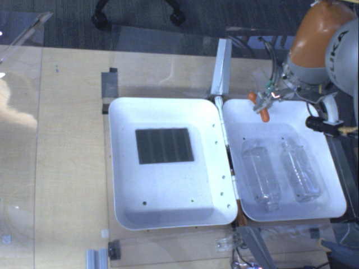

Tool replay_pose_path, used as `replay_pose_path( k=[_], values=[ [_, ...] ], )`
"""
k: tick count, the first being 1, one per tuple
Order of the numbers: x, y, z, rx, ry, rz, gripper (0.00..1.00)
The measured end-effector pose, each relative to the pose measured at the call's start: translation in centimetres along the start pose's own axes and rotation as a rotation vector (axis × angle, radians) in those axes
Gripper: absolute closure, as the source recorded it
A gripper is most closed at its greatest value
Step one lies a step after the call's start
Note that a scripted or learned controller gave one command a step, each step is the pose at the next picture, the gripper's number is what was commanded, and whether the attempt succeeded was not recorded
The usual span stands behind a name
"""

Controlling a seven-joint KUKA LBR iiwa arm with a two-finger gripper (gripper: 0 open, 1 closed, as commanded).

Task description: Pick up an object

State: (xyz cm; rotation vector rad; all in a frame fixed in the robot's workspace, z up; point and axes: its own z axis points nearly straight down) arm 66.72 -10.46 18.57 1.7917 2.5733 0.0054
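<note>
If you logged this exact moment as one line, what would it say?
gripper: above right bin's far left corner, nothing seen held | two clear bottles: lying in right bin | dark pad: left bin

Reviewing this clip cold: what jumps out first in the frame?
The grey arm with its orange band stands out at the upper right, its gripper with orange tips hanging over the far edge of the right bin. Next come two clear plastic bottles lying side by side in that bin. In the left bin, a dark ribbed rectangle lies flat.
</note>
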Motion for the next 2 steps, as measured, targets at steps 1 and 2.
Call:
replay_pose_path(
  k=[1,2],
  values=[
    [1.1,0.3,10.0,0.021,0.008,0.178,1.00],
    [5.2,2.3,-1.8,0.000,0.001,0.003,1.00]
  ],
)
